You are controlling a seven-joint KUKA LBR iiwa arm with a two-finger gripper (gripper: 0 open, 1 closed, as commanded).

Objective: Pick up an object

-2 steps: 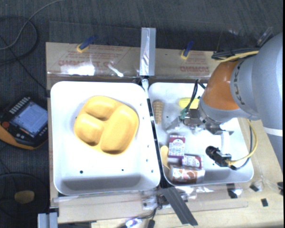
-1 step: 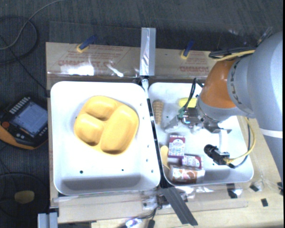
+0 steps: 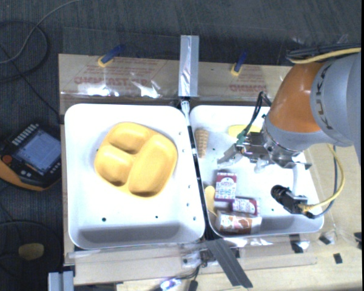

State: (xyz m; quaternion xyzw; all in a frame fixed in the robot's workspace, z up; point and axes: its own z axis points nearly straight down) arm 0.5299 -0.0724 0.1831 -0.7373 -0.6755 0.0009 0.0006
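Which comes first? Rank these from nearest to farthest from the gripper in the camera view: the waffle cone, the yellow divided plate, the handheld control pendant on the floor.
Measured from the gripper over the right bin:
1. Waffle cone, in the right bin by the divider, just to the gripper's left in the picture.
2. Yellow divided plate, in the middle of the left bin.
3. Control pendant, on the floor past the left bin.

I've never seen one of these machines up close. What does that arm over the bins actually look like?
The arm is bulky and rounded, grey with a broad orange band and dark lettering on its shell. A yellow cable loops beside it, and green wires run near the wrist. Its gripper is a small cluster of grey metal parts.
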